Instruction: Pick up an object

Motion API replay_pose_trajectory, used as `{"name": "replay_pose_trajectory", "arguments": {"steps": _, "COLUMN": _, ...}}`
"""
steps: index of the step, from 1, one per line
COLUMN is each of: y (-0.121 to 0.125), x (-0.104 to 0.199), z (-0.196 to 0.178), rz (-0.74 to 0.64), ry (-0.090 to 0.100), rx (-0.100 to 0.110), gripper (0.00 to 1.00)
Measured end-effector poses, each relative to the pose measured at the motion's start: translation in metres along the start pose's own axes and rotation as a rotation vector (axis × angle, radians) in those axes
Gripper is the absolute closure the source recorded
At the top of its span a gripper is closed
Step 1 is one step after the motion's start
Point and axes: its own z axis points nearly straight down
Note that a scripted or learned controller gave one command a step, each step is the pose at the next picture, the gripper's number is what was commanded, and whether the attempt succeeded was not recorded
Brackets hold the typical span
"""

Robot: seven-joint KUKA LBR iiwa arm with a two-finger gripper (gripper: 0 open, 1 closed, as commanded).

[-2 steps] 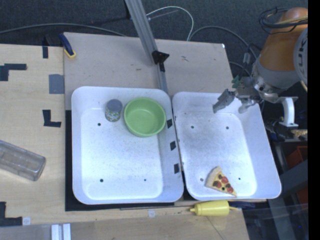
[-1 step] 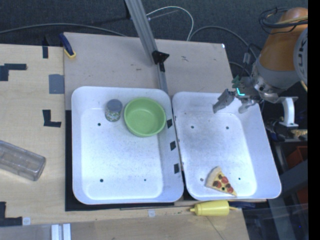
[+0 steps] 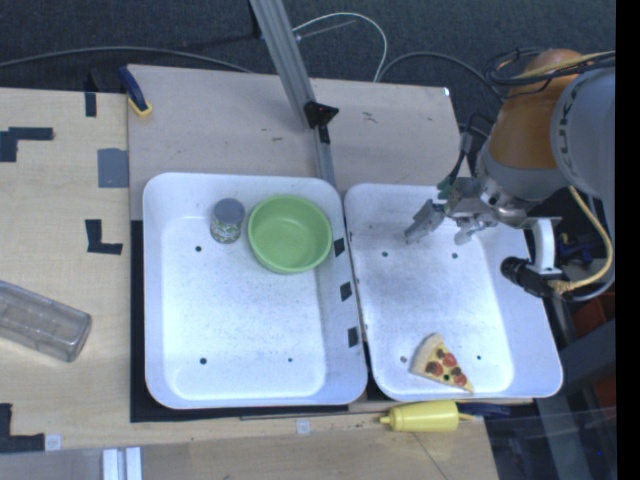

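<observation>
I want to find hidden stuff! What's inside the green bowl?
The green bowl in the left bin shows a bare green inside, nothing in it. A small jar stands touching its left side. What's underneath the bowl is covered.

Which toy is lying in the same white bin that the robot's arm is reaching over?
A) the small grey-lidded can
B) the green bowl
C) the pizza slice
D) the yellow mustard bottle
C: the pizza slice lies near the front of the right bin, the bin under the gripper; the green bowl and small can sit in the left bin.
</observation>
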Motion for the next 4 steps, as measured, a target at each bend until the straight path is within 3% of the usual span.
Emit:
{"name": "replay_pose_trajectory", "arguments": {"steps": 1, "y": -0.004, "x": 0.006, "z": 0.064, "rz": 0.0, "ry": 0.0, "rx": 0.001, "gripper": 0.0}}
{"name": "replay_pose_trajectory", "arguments": {"steps": 2, "y": -0.003, "x": 0.007, "z": 0.091, "rz": 0.0, "ry": -0.002, "rx": -0.007, "gripper": 0.0}}
{"name": "replay_pose_trajectory", "arguments": {"steps": 3, "y": -0.003, "x": 0.008, "z": 0.08, "rz": -0.001, "ry": -0.001, "rx": -0.006, "gripper": 1.0}}
{"name": "replay_pose_trajectory", "arguments": {"steps": 4, "y": -0.004, "x": 0.005, "z": 0.038, "rz": 0.001, "ry": -0.001, "rx": -0.01, "gripper": 1.0}}
